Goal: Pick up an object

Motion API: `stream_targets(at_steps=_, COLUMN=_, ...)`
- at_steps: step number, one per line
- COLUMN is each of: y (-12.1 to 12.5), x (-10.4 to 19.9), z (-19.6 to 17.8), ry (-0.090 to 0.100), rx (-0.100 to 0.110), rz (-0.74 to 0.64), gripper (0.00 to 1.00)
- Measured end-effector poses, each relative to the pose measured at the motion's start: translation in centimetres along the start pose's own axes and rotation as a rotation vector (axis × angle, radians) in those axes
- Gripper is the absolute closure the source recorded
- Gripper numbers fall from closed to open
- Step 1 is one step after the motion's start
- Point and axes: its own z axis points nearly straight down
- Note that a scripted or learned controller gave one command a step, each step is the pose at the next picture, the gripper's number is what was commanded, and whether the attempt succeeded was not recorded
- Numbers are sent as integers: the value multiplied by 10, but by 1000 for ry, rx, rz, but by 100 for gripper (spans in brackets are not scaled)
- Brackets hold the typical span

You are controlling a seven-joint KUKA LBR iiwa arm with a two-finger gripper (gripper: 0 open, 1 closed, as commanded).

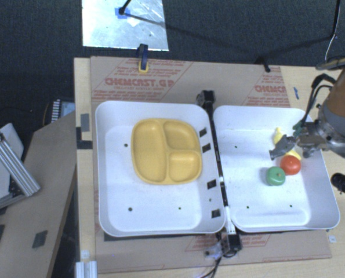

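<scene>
here, claw [282, 148] over right bin [259, 213], beside red ball [291, 165], green ball [275, 176]

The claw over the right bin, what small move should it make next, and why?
Probably a short drop straight down. The claw hangs just above the red ball, with the green ball beside it and a yellow piece behind, and nothing shows between its fingers.

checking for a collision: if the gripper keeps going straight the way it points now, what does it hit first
Probably the red ball, just below the gripper, with the green ball next. Depth is hard to judge from above.
</scene>
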Motion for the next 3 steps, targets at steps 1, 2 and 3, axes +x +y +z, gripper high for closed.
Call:
stream_targets(at_steps=1, y=2, x=0, z=-6, ry=-2, rx=-11, rz=-3, gripper=0)
stream_targets(at_steps=2, y=8, x=6, z=40, ry=-1, rx=-8, rz=-2, gripper=0)
stream_targets(at_steps=3, y=-1, x=5, z=97, ry=-1, rx=-6, rz=0, gripper=0)
